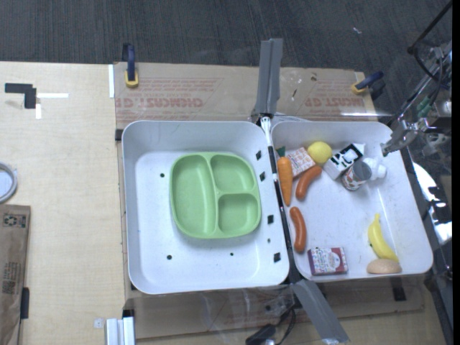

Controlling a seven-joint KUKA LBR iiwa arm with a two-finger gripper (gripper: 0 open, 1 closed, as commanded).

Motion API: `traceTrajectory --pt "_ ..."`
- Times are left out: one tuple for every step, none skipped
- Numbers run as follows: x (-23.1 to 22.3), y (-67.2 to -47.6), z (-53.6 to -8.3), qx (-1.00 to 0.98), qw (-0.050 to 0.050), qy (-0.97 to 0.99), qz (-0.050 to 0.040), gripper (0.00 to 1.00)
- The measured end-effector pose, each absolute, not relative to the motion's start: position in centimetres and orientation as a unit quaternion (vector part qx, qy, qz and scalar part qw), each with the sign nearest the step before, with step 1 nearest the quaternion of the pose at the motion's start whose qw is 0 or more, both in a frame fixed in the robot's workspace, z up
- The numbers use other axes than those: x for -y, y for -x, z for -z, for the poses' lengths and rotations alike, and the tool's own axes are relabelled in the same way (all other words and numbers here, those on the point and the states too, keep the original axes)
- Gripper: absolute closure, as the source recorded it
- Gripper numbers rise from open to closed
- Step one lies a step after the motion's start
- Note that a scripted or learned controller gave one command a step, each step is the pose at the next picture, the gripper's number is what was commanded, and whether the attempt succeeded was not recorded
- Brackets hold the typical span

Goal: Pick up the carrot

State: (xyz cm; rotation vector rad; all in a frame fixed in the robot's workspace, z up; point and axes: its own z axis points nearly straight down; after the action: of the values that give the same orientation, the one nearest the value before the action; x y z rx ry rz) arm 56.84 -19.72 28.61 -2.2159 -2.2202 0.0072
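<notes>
The carrot (285, 180) is orange and tapered. It lies lengthwise against the left wall of the right bin (345, 218), with its top end toward the back. My gripper (399, 136) hovers over the right bin's back right corner, well to the right of the carrot and apart from it. The wrist hardware behind it is cut off by the view's right edge.
Around the carrot lie two reddish sausages (307, 182) (298, 228), a red packet (299, 160), a lemon (320, 152), a black-and-white carton with a can (349, 167), a banana (379, 238), a peach-coloured egg shape (383, 266) and a pink box (328, 260). A green divided plate (215, 194) sits in the left bin (144, 214).
</notes>
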Motion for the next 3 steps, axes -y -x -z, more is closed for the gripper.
traceTrajectory --pt "19.6 -61.5 -12.5 0.721 -0.007 0.692 0.0030 0.00" --pt "14.1 -59.4 -8.8 0.568 0.003 0.823 -0.0026 0.00" --pt "19.4 -63.9 -12.1 0.576 0.004 0.818 -0.0031 0.00"
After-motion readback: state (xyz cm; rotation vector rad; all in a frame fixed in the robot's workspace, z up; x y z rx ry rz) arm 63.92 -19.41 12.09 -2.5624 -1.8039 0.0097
